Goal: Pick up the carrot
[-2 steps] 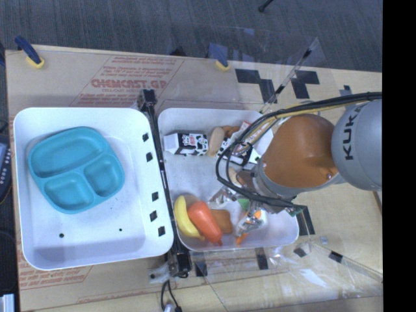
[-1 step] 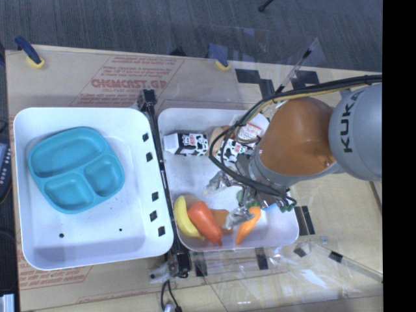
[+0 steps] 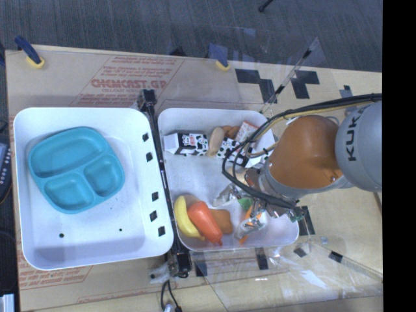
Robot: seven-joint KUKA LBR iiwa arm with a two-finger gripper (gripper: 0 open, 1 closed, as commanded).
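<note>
The smooth, tapered orange carrot [image 3: 205,221] lies in the right shallow white bin [image 3: 195,119], touching a curved yellow banana [image 3: 183,217]. Just beside it hangs the metal end effector [image 3: 250,214]; its grip I cannot tell.

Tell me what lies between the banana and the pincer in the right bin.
Camera view: the carrot and a brown item lie between the banana and the pincer.

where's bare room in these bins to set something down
Left bin: bare floor in front of and right of the blue tray. Right bin: a bare strip between the milk carton and the banana. Its near right corner is crowded around the carrot and gripper.
</note>
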